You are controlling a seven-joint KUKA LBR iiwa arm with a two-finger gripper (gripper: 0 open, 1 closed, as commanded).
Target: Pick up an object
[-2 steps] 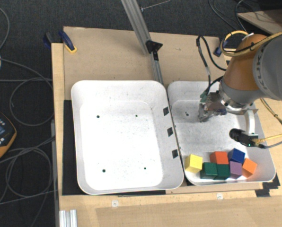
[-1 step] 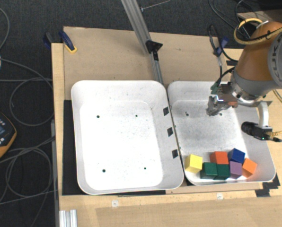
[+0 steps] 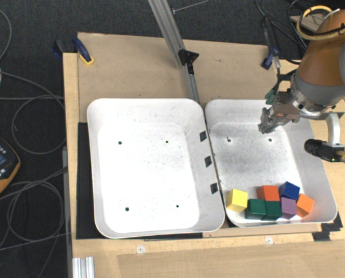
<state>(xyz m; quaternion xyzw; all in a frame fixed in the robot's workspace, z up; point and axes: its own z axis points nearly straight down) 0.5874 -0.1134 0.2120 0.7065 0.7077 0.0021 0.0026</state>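
Two shallow white plastic bins with rounded corners are sitting side by side on a pale wooden counter. The left bin is showing a smooth, faintly speckled floor. In the right bin, a cluster of small, hard-edged cubes is crowding against the near rim, toward the counter's near right corner: a yellow cube, two green cubes, an orange-red cube, a blue cube, a purple cube and an orange cube, most touching one another. The grey metal pincer is hanging over the far part of the right bin, well apart from the cubes, with open speckled floor between; nothing is sitting between its fingers, and whether they are parted or closed cannot be told. A grey metal pole is slanting across the counter's far edge.
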